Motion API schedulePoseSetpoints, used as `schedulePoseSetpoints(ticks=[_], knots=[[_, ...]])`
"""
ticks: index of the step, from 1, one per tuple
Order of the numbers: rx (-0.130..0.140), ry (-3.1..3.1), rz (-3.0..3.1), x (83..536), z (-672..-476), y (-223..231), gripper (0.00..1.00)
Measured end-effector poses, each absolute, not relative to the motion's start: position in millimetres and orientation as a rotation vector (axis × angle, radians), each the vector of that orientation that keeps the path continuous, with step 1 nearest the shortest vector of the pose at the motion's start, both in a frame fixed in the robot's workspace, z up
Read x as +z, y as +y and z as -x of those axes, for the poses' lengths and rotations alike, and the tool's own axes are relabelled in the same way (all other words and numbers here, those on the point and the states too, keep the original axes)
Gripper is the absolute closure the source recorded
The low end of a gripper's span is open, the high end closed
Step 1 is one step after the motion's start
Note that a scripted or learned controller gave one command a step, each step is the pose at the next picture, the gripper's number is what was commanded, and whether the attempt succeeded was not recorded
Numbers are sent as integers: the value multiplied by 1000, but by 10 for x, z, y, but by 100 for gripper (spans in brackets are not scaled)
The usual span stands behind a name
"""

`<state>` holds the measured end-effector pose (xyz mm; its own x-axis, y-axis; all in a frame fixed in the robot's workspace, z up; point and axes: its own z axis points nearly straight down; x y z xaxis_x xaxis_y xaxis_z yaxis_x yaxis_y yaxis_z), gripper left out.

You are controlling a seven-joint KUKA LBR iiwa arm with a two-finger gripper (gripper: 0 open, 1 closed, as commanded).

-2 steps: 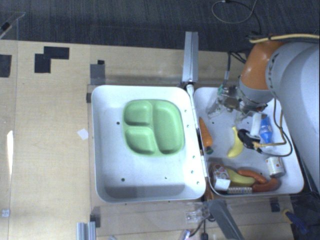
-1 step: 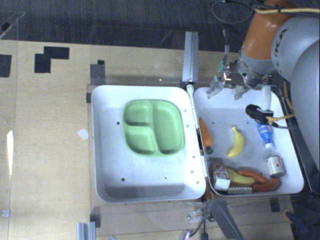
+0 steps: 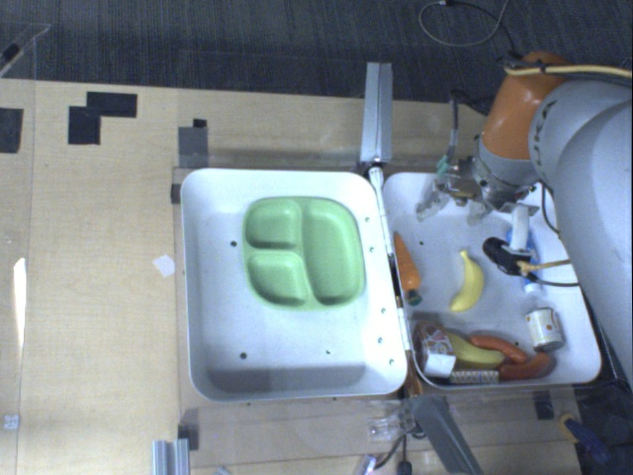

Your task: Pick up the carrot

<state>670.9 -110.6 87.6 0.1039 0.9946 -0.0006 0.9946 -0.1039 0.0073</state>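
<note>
Orange, tapering carrot (image 3: 404,263) with green tip lies against bin wall (image 3: 388,265).

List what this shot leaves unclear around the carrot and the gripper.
- Gripper: in the camera view its fingers are small and blurred against the right bin; open or shut cannot be read.
- Carrot: lies along the bin's left wall; whether it touches the wall is unclear.
- Pile at the bin's front edge: overlapping items, too blurred to identify.
- Arm: cut off by the right edge.

No readable text, labels, brands, numbers or signs anywhere; markings on the small can (image 3: 543,329) right of the banana (image 3: 469,282) too blurred.
</note>
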Motion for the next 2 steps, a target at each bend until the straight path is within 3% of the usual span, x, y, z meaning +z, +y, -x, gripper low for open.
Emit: schedulePoseSetpoints(ticks=[1,2], knots=[[7,1587,-2708,876,-6345,-1356,0],[19,1594,-2699,1009,-6378,-1330,100]])
